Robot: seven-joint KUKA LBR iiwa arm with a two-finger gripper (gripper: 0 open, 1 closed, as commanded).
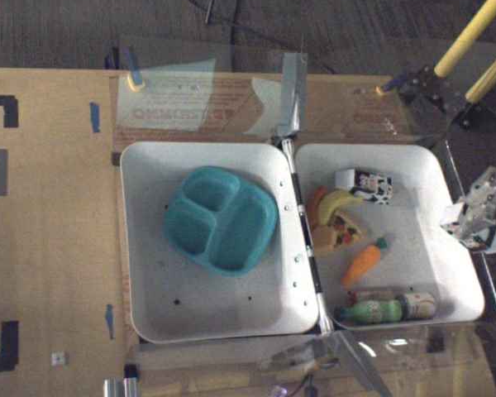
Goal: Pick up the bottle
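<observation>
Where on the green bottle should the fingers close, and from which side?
Probably across the green bottle's body, mid-length, coming straight down from above. It lies on its side along the near wall of the right bin, so a side approach looks blocked. Close across its width. A second bottle lies beside it to the right, so stay toward the left half. The gripper sits at the bin's right rim.

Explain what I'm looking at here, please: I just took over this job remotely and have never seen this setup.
This is one camera fixed above a bench, looking down at a slant on two shallow white bins. The left bin holds a teal divided plate. The right bin holds toy food: a small milk carton, a banana, a pizza slice, a carrot, and along its near edge a green bottle, the target, lying on its side. The robot arm's gripper sits at the right bin's right rim, well apart from the bottle; I see nothing held in it.
</observation>
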